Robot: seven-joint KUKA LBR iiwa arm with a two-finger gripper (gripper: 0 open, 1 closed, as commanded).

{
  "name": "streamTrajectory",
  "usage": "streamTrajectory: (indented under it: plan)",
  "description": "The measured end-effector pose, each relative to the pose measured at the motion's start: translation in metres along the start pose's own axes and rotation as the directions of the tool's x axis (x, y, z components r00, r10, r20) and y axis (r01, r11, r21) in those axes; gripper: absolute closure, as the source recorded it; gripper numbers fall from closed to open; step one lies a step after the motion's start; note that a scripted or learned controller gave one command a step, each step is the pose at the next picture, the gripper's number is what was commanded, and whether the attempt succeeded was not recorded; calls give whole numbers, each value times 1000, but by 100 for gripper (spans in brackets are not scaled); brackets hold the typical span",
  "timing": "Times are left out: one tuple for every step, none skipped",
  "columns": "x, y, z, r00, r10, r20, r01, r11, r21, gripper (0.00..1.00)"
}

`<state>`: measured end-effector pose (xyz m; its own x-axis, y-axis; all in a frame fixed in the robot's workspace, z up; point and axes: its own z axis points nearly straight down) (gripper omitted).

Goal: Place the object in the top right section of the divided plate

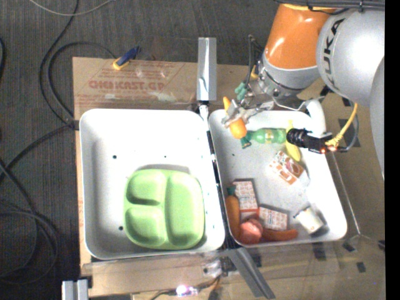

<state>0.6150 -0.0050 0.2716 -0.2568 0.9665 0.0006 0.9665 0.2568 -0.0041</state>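
Green divided plate [165, 209] in left bin [100, 130], claw [240, 114] over right bin [334, 195], orange object [237, 129] between fingers

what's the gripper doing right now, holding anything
Gripper: shut on a small orange object, lifted over the right bin.

Green divided plate [165, 210] lies in the white left bin [100, 130], beside an orange carrot [232, 212].

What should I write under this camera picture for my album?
Robot gripper above toy food in the right bin; green divided plate waits left.
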Motion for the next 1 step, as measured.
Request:
streamTrajectory:
  plan:
    - [41, -51, 61, 859, -513, 0, 513, 859, -3, 100]
